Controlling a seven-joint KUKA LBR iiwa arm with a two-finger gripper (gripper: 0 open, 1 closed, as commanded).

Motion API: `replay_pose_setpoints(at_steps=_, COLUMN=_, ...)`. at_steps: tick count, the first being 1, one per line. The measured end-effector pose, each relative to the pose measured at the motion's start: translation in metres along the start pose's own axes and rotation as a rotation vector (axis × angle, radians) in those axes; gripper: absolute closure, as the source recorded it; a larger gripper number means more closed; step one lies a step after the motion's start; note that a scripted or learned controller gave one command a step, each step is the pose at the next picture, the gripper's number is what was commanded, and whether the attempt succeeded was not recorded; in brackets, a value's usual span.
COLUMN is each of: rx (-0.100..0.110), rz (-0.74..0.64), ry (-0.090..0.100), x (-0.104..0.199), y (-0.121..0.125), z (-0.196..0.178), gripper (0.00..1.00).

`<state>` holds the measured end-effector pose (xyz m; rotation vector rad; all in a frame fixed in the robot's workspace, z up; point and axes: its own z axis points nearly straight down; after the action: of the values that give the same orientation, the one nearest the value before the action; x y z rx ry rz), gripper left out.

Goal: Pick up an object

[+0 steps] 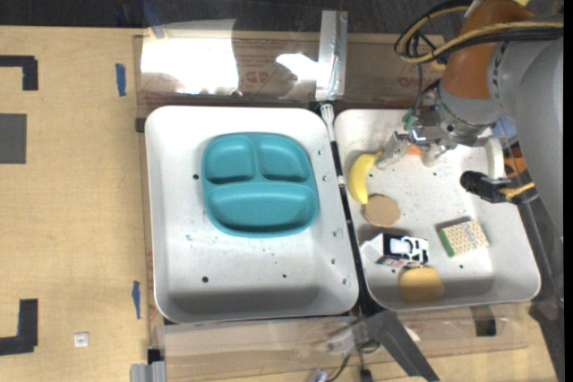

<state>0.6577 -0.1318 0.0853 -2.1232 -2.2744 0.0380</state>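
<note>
My gripper (415,144) hangs over the far part of the right bin (510,233), just right of the upper end of a yellow banana (360,177). A small orange bit (413,151) shows right under the gripper; I cannot tell whether it is held. Nearer the front lie a round tan cookie (383,210), a black and white packet (400,250), a golden brown bun (421,283) and a green-edged checked pad (463,237).
The left bin (170,219) holds a teal divided plate (260,183). A clear plastic sheet (242,58) stands behind the bins. The arm's grey body and orange band (474,76) cover the right bin's far right corner.
</note>
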Motion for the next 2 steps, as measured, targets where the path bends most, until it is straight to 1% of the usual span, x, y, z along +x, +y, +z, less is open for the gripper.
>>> replay_pose_setpoints(at_steps=1, rx=0.0, rz=0.009, ry=-0.001, x=0.0, y=0.001, z=0.0, gripper=0.0)
replay_pose_setpoints(at_steps=2, rx=-0.045, rz=-0.214, ry=-0.013, x=0.004, y=0.008, z=-0.071, gripper=0.0)
